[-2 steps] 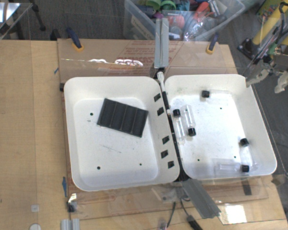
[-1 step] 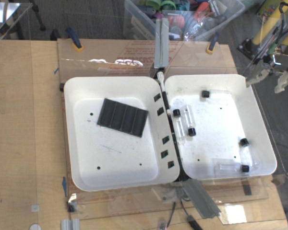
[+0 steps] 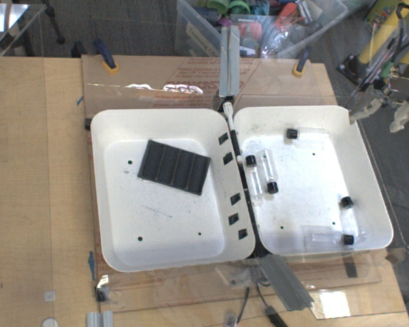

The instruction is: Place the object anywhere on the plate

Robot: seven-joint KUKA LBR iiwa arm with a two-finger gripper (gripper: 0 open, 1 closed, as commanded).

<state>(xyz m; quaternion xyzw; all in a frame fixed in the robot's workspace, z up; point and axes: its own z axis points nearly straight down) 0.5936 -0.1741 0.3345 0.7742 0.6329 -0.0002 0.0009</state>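
Nothing is placed yet: the dark ribbed plate [image 3: 174, 167] lies bare at ten o'clock, clear capped tubes [image 3: 262, 172], probably the objects, wait at three, and the tool's state cannot be told.

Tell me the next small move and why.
Probably reach in over the right bin and line up above the clear capped tube near the divider. The tubes all lie in that bin, none on the black plate in the left bin.
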